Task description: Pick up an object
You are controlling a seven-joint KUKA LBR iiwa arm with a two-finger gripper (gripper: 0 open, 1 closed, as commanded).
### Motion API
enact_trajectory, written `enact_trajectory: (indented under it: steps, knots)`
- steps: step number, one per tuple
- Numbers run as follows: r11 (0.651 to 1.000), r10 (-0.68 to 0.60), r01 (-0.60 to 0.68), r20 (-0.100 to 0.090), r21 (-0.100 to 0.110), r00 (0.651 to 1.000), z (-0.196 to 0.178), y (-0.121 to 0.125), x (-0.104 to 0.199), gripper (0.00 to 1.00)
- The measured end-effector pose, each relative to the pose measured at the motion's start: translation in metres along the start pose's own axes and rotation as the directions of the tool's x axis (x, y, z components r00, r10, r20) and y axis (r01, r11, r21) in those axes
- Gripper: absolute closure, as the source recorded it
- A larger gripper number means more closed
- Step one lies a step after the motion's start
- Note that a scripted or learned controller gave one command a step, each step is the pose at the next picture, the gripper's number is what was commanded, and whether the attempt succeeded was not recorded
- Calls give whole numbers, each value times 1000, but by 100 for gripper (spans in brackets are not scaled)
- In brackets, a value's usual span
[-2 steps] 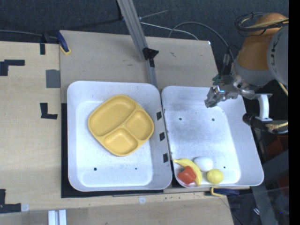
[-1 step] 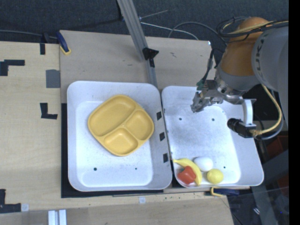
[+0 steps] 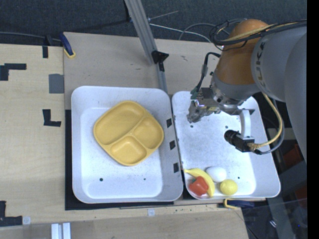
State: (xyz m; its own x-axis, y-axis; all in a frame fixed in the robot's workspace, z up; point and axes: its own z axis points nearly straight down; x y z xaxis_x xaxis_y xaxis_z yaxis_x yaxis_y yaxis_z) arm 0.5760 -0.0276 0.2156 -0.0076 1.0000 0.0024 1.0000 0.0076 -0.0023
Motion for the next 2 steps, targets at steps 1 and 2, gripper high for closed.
enact_trajectory:
  steps: [1, 2]
  knots:
    - [1000, 0, 0, 0, 1, 1000, -2, -11, 54, 100]
    - [1000, 0, 0, 0, 1, 1000, -17, -42, 98, 100]
